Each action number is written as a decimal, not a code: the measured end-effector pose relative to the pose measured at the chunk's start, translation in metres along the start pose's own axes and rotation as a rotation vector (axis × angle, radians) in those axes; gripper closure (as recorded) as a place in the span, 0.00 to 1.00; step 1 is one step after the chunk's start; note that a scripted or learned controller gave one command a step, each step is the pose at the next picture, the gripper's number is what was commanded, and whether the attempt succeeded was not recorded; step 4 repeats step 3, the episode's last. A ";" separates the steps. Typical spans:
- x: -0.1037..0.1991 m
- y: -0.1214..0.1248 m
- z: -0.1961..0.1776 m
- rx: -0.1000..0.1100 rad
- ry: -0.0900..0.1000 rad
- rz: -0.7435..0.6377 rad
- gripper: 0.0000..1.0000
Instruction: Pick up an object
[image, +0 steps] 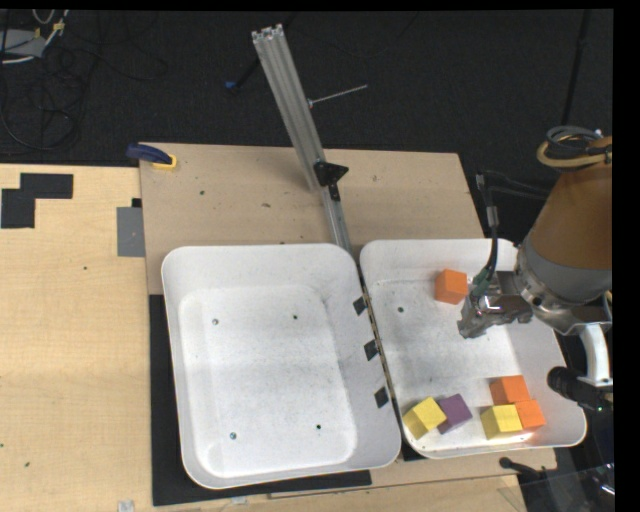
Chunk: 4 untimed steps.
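- Nearest, along the right bin's (405, 262) front edge: a yellow cube (425, 415) touching a purple cube (455, 409), then another yellow cube (502, 420) beside two orange cubes (520, 398).
- Mid-bin, the hand (478, 318) hovers; its state cannot be told.
- Farther back, just beside it, a lone orange cube (451, 286).

Your arm (575, 235) reaches in from the right — grey body, orange band above the wrist. Your gripper (478, 318) points down and leftward, with nothing visible between its tips.
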<state>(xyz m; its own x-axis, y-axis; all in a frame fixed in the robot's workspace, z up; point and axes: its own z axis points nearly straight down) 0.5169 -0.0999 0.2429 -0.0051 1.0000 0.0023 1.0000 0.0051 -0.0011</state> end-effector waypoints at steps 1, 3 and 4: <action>0.058 0.015 -0.004 0.001 0.000 -0.001 1.00; 0.168 0.040 0.011 0.004 -0.001 0.001 1.00; 0.168 0.040 0.011 0.004 -0.001 0.001 1.00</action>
